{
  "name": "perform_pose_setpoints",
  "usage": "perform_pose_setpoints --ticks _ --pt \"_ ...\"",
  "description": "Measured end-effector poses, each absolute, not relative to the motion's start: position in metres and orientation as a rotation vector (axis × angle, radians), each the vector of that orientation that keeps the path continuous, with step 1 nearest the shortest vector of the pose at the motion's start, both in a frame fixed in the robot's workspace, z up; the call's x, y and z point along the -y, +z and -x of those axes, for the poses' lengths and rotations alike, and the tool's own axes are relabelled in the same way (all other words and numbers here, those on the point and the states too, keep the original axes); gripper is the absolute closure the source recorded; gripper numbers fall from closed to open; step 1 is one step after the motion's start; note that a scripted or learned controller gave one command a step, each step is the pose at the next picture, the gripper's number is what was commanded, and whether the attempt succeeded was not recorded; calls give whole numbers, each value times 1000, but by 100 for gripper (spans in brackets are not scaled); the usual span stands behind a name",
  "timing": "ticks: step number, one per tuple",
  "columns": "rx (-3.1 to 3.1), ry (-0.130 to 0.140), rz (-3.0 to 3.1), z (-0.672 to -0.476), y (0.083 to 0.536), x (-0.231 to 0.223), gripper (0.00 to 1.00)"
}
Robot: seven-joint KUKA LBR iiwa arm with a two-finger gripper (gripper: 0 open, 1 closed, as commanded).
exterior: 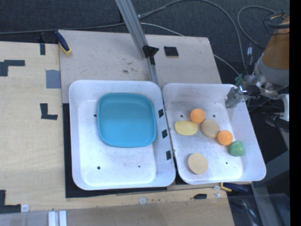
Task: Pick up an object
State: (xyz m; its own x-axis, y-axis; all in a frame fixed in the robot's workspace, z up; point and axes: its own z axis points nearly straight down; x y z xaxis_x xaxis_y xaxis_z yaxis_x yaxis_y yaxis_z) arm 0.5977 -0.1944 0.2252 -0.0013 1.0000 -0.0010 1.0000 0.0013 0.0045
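The gripper [233,98] is seen over the far right rim of the right bin [249,173]; whether anything is gripped cannot be told, since the tip is small and blurred. Inside that bin, two orange balls [197,115], a yellow piece [186,128], two tan pieces [210,128] and a green piece [236,148] are gathered, while a blue plate [126,119] is seen in the bin beside it.

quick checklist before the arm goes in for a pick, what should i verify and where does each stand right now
1. Targets available: ok. The right bin holds two orange balls, a yellow piece, a tan piece, a green piece and a round beige piece.
2. Gripper position: not ok, it sits at the bin's upper right edge, over none of the pieces.
3. Finger state: cannot tell.
4. Spacing: not ok for the tan piece, which touches an orange ball; the beige piece lies apart.
5. Left bin: ok, just a blue plate.
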Motion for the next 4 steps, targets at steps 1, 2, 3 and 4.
perform_pose_setpoints --ticks 1,2,3,4 --pt "-2220 3 -2218 -600 268 192 100" --pt "-2226 1 -2217 -599 272 138 100" --pt "-2227 0 -2218 -588 257 87 100" --pt "-2228 1 -2217 -588 258 28 100"
